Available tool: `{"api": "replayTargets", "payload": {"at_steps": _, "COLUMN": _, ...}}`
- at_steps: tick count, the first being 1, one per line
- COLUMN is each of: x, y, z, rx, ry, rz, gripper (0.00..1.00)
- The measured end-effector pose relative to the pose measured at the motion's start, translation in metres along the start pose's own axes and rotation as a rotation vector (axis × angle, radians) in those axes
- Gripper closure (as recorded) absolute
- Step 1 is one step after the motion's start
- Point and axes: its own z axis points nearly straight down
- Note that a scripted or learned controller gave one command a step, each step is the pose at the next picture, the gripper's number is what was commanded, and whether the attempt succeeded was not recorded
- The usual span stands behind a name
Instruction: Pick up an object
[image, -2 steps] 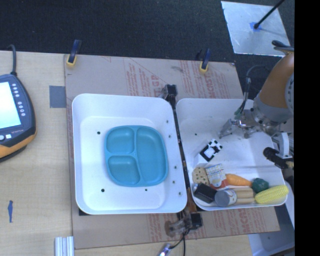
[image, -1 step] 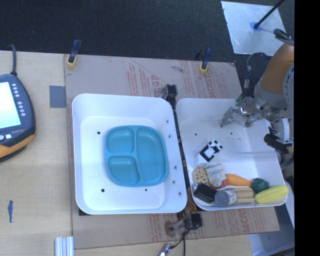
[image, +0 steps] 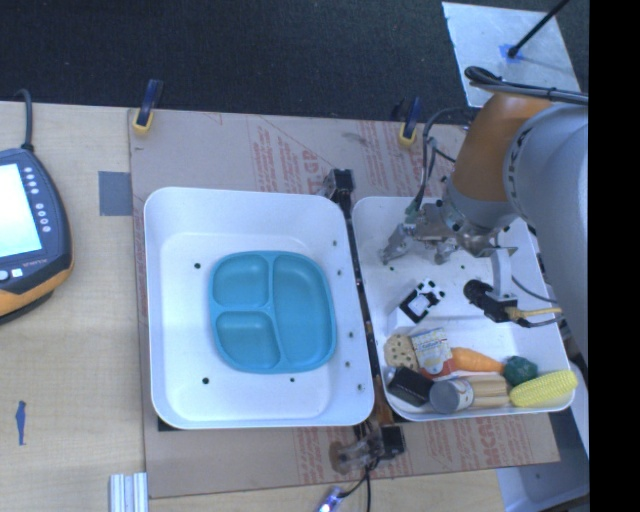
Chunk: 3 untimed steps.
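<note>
1. You would have seen the gripper (image: 414, 250) over the far end of the right bin (image: 383, 292), the grey arm reaching in from the right.
2. Its two fingers (image: 390, 254) appeared splayed apart with nothing between them, though the slant of the view made the tips hard to read.
3. The closest thing to it was a small black-and-white block (image: 423, 298), lying just nearer on the bin floor and apart from the fingers.
4. The other objects crowded the near end of that bin: a round cracker (image: 400, 350) touching a small printed packet (image: 432, 349), with a carrot (image: 476, 360) to their right.
5. Farther right you had a green vegetable piece (image: 518, 370) and, against the near right corner, an ear of corn (image: 543, 388).
6. Along the near wall lay a black box (image: 408, 384) beside a grey can (image: 450, 396).
7. The left bin (image: 180, 300) held a blue divided plate (image: 272, 310) at its middle.
8. An orange-rimmed teach pendant (image: 25, 232) lay on the bench at the far left.
</note>
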Motion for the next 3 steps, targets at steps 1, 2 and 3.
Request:
{"api": "replayTargets", "payload": {"at_steps": 1, "x": -0.038, "y": 0.016, "z": 0.0, "rx": -0.002, "ry": 0.0, "rz": 0.004, "gripper": 0.0}}
{"api": "replayTargets", "payload": {"at_steps": 2, "x": 0.011, "y": -0.028, "z": 0.0, "rx": 0.001, "ry": -0.001, "rz": 0.0, "gripper": 0.0}}
{"api": "replayTargets", "payload": {"at_steps": 3, "x": -0.003, "y": -0.059, "z": 0.001, "rx": 0.002, "ry": -0.002, "rz": 0.001, "gripper": 0.0}}
